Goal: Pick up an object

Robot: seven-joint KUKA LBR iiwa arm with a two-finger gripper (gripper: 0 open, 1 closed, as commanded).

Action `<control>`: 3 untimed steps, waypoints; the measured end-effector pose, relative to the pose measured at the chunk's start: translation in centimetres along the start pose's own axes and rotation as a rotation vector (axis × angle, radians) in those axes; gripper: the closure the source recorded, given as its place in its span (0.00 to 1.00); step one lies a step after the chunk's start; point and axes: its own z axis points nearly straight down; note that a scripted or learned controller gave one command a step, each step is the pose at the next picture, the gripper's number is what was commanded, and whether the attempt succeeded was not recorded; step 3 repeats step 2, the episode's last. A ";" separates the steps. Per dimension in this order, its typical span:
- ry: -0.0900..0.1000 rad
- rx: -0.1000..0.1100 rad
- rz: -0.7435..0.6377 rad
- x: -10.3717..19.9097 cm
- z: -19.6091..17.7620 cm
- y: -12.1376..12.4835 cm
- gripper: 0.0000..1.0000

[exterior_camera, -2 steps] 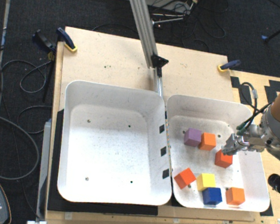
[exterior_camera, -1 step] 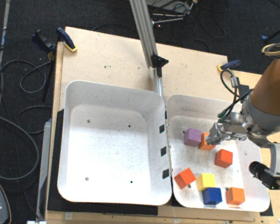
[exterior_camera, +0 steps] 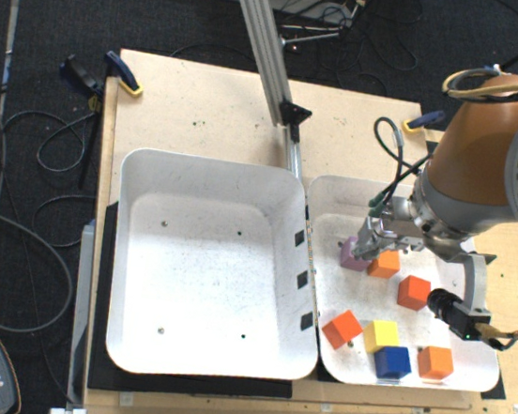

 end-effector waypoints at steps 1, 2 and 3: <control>0.000 0.001 0.000 4.7 1.5 1.6 1.00; 0.000 0.001 0.000 9.3 2.6 3.5 1.00; 0.000 0.001 0.000 9.3 2.6 3.5 1.00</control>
